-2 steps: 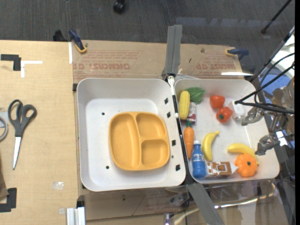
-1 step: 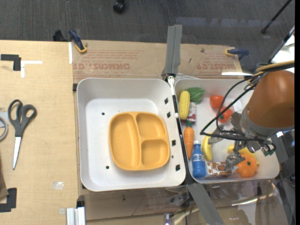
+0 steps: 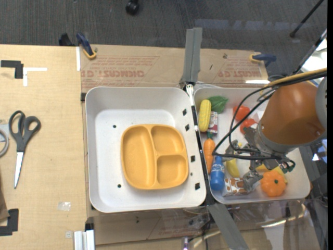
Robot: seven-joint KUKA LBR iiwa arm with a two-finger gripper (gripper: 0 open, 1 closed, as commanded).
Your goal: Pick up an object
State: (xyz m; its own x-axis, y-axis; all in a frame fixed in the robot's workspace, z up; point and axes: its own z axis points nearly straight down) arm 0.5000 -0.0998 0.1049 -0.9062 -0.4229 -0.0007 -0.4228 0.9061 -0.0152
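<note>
Camera view has the gripper [image 3: 253, 177] low in the right bin [image 3: 299, 194], whether clamped or apart I cannot tell, an orange fruit [image 3: 273, 184] just beside it, nothing visibly gripped, so the lift remains.

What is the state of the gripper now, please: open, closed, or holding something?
Gripper: cannot be told; it is low in the right bin, beside the small orange pumpkin.
</note>
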